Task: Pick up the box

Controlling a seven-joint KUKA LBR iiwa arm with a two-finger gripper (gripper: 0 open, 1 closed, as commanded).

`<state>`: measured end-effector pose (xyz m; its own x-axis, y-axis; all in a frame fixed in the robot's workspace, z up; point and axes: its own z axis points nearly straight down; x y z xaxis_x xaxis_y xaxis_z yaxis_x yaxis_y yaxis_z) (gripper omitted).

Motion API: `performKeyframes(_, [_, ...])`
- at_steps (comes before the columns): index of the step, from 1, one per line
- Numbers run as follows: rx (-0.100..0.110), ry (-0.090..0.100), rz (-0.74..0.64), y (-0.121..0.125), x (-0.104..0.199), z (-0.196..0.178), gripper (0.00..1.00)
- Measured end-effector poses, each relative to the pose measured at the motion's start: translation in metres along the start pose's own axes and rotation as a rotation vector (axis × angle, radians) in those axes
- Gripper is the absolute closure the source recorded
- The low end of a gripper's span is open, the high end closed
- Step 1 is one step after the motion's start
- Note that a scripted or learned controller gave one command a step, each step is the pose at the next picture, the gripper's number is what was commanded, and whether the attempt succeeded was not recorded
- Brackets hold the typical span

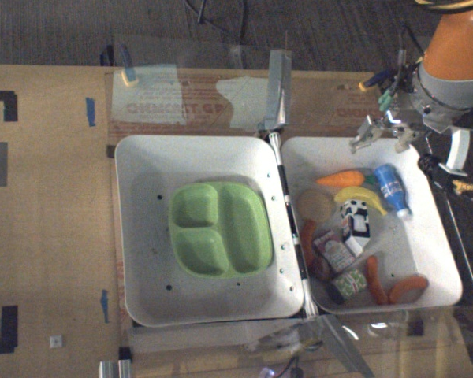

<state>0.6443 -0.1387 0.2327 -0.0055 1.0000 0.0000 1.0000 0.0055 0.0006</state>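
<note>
My two-finger gripper (382, 131) hangs open and empty at the right bin's (445, 246) twelve o'clock rim. The small maroon-and-white cardboard box (334, 252) lies toward seven o'clock, wedged among toy food. I judge it light, crushable; I'd pinch its narrow sides.

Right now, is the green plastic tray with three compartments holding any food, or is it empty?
Empty. The green three-compartment tray in the left white bin shows bare green in all sections; the toy food lies in the right white bin.
</note>
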Motion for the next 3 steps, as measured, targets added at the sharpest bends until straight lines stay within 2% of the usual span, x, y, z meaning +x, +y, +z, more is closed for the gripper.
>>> performKeyframes(1, [-0.007,-0.002,0.046,-0.062,-0.041,0.110,0.00])
performKeyframes(2, [-0.003,0.002,0.119,-0.109,0.036,0.146,0.00])
performKeyframes(3, [-0.002,0.000,-0.025,-0.121,-0.021,0.146,0.00])
